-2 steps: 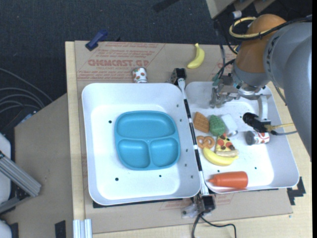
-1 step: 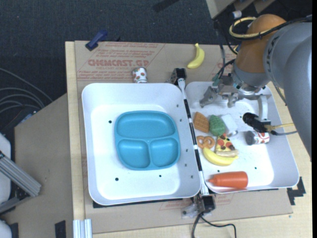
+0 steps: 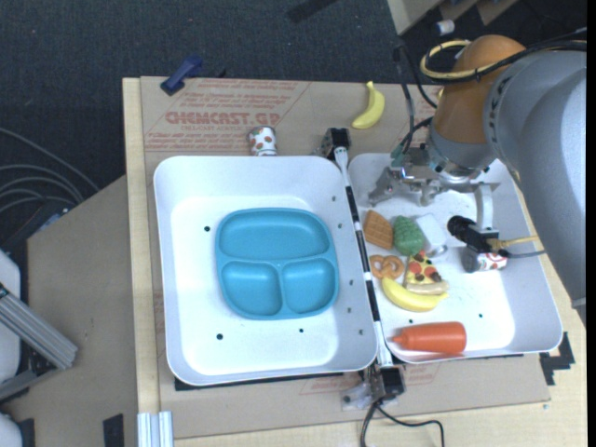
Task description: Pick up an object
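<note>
Fig. legend, overhead view. The arm (image 3: 484, 91) enters from 3 o'clock; my hand (image 3: 410, 182) hangs over the right bin (image 3: 531, 315) at its 11 o'clock corner. Its metal parts are too small for me to read: I can't tell how far open it is, & I see nothing in it. Candidate objs. cluster at the bin's left: cracker (image 3: 377, 229), green piece (image 3: 409, 235), pretzel (image 3: 386, 266), pizza slice (image 3: 426, 273), banana (image 3: 410, 294), red cylinder (image 3: 429, 338) at 6 o'clock. Step, as I judge it: approach, pre-grasp. Next move needs the hand centred over one obj., then lowered. The left bin (image 3: 177, 250) carries a blue divided plate (image 3: 276, 261). Legible text: "CHEMCAST GP" on the cardboard-covered worktop (image 3: 223, 115), 12 o'clock.
</note>
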Robot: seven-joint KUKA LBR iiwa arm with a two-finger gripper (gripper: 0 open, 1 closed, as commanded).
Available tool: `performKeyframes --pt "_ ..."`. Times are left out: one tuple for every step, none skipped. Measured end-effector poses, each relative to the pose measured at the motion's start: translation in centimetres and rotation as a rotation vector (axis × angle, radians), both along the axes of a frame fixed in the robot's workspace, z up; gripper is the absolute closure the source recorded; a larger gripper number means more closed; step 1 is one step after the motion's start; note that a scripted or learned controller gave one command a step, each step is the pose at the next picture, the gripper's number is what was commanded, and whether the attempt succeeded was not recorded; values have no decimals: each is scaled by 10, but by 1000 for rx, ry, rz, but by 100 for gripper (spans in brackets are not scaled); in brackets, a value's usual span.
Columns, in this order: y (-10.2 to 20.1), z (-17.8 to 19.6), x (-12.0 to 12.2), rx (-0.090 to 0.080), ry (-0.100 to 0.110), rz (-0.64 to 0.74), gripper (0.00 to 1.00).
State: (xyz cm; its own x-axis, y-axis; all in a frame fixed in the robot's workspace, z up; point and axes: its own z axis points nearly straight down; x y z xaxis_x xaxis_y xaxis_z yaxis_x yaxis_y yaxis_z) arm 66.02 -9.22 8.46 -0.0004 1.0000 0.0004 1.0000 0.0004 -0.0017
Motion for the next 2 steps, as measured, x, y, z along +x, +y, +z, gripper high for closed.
performKeyframes --pt "0 10 1 0 -1 0 100" --pt "0 10 0 0 -1 0 0"
